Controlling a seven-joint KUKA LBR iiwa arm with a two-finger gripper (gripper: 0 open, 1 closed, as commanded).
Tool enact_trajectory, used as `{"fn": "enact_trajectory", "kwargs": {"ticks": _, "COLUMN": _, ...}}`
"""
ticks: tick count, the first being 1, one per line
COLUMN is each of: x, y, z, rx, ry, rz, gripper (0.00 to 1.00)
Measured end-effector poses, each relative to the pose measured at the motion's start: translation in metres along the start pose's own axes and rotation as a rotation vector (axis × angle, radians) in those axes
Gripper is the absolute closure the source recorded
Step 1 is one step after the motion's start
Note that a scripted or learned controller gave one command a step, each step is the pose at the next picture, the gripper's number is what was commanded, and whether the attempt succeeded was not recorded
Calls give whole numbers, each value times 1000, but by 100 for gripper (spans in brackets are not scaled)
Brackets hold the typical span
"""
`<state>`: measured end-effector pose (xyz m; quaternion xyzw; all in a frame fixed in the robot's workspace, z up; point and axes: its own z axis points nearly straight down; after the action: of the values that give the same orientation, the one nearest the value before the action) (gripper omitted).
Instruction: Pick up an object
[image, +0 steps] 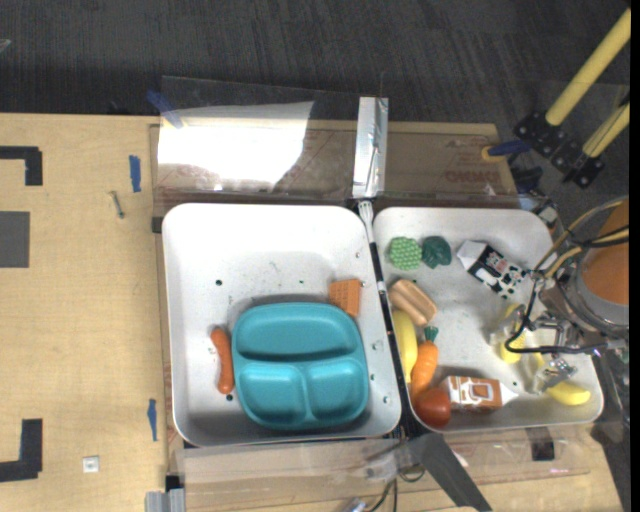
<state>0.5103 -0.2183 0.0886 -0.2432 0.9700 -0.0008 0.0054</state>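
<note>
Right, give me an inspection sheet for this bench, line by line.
Surface: two white bins side by side, left bin, right bin, on a tan bench.
Job's things: right bin holds green toys, banana, carrot, tomato, carton.
Clutter: left bin holds teal tray, sausage, orange block.
Grippers: gripper low over the right bin's right side.
Cables: wires loop by the wrist.
Surroundings: dark floor, yellow poles.

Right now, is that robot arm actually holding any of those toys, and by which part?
It cannot be told. The gripper hangs over the right bin near a yellow toy, but cables hide its tip.
</note>
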Motion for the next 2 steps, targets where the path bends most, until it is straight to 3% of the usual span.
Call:
{"fn": "enact_trajectory", "kwargs": {"ticks": 1, "x": -17, "y": -12, "z": -23, "rx": -1, "ry": 2, "rz": -66, "gripper": 0}}
{"fn": "enact_trajectory", "kwargs": {"ticks": 2, "x": 0, "y": 7, "z": 0, "rx": 2, "ry": 2, "rz": 12, "gripper": 0}}
